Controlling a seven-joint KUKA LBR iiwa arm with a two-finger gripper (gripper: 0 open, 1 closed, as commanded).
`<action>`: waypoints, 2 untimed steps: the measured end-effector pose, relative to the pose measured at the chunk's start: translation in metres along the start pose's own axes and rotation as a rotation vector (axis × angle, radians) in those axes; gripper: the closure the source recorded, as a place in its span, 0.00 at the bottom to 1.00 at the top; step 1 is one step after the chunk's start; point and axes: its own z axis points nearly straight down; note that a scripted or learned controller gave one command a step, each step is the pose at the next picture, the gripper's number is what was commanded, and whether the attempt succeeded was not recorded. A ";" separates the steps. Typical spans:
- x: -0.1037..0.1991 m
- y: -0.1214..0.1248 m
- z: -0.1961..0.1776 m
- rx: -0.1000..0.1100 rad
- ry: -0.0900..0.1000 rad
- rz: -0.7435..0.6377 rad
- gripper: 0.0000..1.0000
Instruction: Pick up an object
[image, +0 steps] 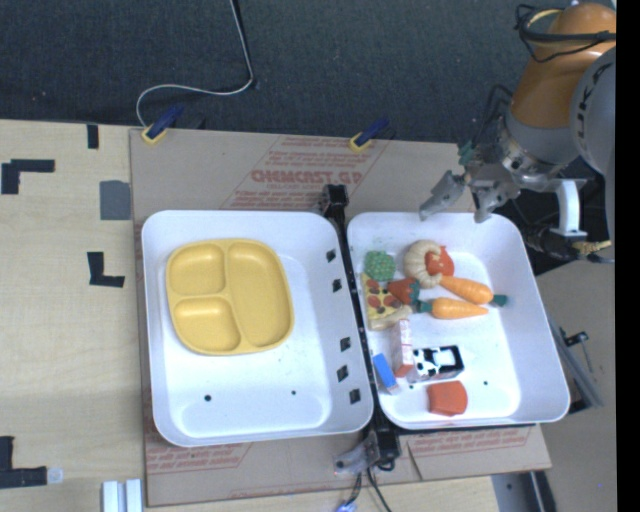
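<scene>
- Two shallow white plastic bins sit side by side on a brown cardboard sheet (270, 170) laid over the bench; the left bin (165, 400) and right bin (530, 330) touch along a black hinge strip at the centre.
- The left bin carries a yellow three-compartment plastic plate (229, 296), lying flat in its upper half, near the bin's top-left corner.
- The candidate objects all lie in the right bin, clustered toward its left wall and centre.
- Two orange toy carrots with green tips (464, 299) lie roughly horizontal, one just above the other, near the bin's centre.
- A cream round toy with a red piece against it (427, 259) sits just above-left of the carrots.
- A green knobbly toy vegetable (379, 265) lies near the bin's upper-left, with a flat pizza-slice toy (381, 306) just below it.
- A black-and-white patterned block (437, 362) lies below the carrots; a small blue piece (384, 372) lies beside the left wall.
- A red-orange rounded block (447, 398) rests near the bin's bottom edge.
- The grey arm with its orange band (560, 70) reaches in from the right, wrist tilted down toward the right bin's top edge.
- The two-finger gripper (458, 202) hovers just above that top edge, fingers spread apart with nothing between them, well apart from every object.
</scene>
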 end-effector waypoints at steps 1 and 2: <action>-0.020 -0.019 0.152 -0.001 -0.001 0.001 0.00; 0.022 0.009 0.156 0.006 -0.002 0.002 0.00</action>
